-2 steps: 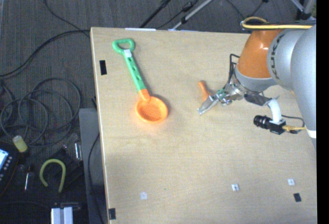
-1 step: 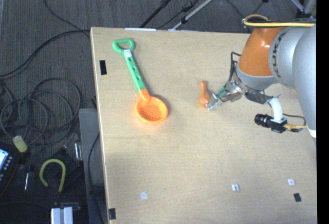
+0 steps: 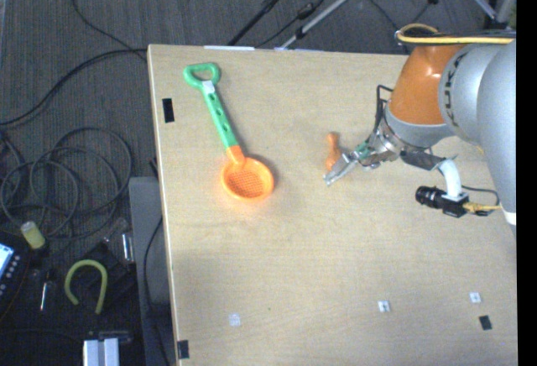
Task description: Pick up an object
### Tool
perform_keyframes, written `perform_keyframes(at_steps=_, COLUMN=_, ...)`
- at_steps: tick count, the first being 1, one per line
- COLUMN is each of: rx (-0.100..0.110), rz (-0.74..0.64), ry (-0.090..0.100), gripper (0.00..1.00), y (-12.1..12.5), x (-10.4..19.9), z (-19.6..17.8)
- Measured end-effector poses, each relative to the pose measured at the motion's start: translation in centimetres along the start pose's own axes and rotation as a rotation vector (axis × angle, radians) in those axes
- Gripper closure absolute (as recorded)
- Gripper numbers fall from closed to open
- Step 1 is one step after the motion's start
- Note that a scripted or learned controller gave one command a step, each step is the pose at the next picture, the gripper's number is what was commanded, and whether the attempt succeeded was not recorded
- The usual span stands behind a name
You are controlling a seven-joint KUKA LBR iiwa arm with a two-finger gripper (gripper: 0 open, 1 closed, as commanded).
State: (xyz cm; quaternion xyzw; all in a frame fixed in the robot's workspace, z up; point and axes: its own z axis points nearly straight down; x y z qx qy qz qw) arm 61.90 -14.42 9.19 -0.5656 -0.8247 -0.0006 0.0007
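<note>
A toy scoop (image 3: pixel 228 138) with a green handle and a round orange sieve head lies on the tan bench top (image 3: pixel 336 272), left of centre, its handle pointing to the far left corner. A small orange piece (image 3: pixel 332 148) lies near the middle of the bench. My gripper (image 3: pixel 337 172) reaches in from the right, low over the surface, with its tip right beside the small orange piece, just to its near right. Whether it touches the piece is unclear. The grey arm with its orange band (image 3: pixel 424 87) rises at the right.
A small black cylinder with a cable (image 3: pixel 440 199) hangs off the wrist at the right. Small black and white markers dot the bench's near edge (image 3: pixel 383 305). Cables and tripod legs lie on the dark floor beyond the bench's left and far edges.
</note>
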Motion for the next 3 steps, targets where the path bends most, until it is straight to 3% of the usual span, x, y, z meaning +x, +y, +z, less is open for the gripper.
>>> perform_keyframes(at_steps=1, rx=0.000, rz=-0.011, ry=-0.002, gripper=0.00, y=4.2, x=2.2, z=0.8)
perform_keyframes(at_steps=2, rx=0.000, rz=-0.012, ry=-0.001, gripper=1.00, y=4.2, x=2.4, z=0.0)
perform_keyframes(at_steps=3, rx=0.000, rz=-0.019, ry=-0.003, gripper=1.00, y=7.0, x=4.5, z=-9.2)
